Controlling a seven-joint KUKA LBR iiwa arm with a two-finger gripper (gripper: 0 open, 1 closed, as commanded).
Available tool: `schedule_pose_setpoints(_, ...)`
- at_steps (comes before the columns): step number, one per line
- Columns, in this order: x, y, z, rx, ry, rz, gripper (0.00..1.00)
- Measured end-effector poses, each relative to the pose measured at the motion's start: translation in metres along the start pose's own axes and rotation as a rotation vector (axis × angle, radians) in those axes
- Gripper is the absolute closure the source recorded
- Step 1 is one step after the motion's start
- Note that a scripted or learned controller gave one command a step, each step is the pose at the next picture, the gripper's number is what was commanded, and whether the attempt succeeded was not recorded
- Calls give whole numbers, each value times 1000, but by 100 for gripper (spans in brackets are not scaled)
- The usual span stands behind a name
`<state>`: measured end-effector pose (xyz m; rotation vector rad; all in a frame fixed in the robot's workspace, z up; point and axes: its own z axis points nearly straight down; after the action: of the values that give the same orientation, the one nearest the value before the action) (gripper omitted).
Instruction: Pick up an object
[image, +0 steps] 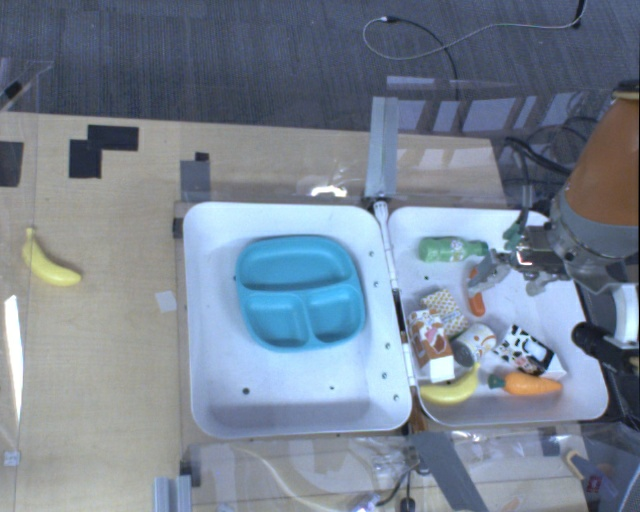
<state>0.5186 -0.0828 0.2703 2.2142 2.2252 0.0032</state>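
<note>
My gripper (512, 275) hangs over the upper part of the right bin (590, 400), open, with bare bin floor showing between its fingers. A small orange-red piece (476, 298) lies just below the left finger. A green bottle (452, 248) lies on its side to the gripper's left. Lower in the bin sit a patterned packet (443, 310), a brown printed box (430, 342), a round grey-and-white item (470, 346), a black-and-white cow-patterned item (528, 350), a carrot (530, 384) and a yellow banana (450, 389).
The left bin (215, 400) holds a blue divided plate (298, 291). A second banana (50, 265) lies on the bench far left. The arm's orange band (605, 170) and grey wrist crowd the right bin's upper right corner.
</note>
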Motion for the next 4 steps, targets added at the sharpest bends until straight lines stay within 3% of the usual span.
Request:
schedule_pose_setpoints(1,0,2,-11,-5,-1,-3,100)
schedule_pose_setpoints(2,-34,3,27,1,0,145,100)
schedule_pose_setpoints(3,-34,3,27,0,0,145,0)
schedule_pose_setpoints(4,-94,51,133,2,0,353,0)
